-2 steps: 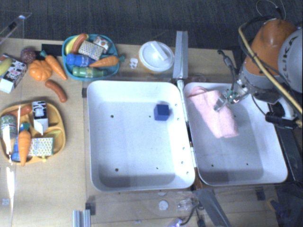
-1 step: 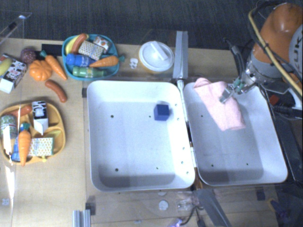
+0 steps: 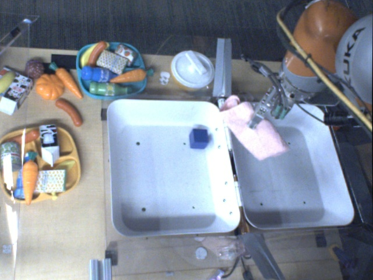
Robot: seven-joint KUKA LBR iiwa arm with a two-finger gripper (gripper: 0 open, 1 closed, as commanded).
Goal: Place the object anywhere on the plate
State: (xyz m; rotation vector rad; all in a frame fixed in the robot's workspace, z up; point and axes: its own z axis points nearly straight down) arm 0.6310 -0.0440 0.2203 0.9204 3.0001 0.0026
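You are looking down on the grey arm's gripper as it hangs low over the upper left corner of the right bin, its tip pressed against a pink cloth; whether the jaws are spread or clamped on the fabric cannot be told from this slant, so do not count the cloth as held; the cloth spreads out just below and to the left of the jaws, one corner draped up over the divide between the bins, the rest lying on the right bin's floor; a small blue cube sits well to the left of the jaws, alone in the left bin; a white round dish stands beyond the bins, up and to the left of the jaws, and it may be the plate meant, though that is a judgement; the step in hand looks like the pick, not yet proven; your next move calls for a lift straight up to see whether the cloth rises with the jaws, then a carry toward the dish.
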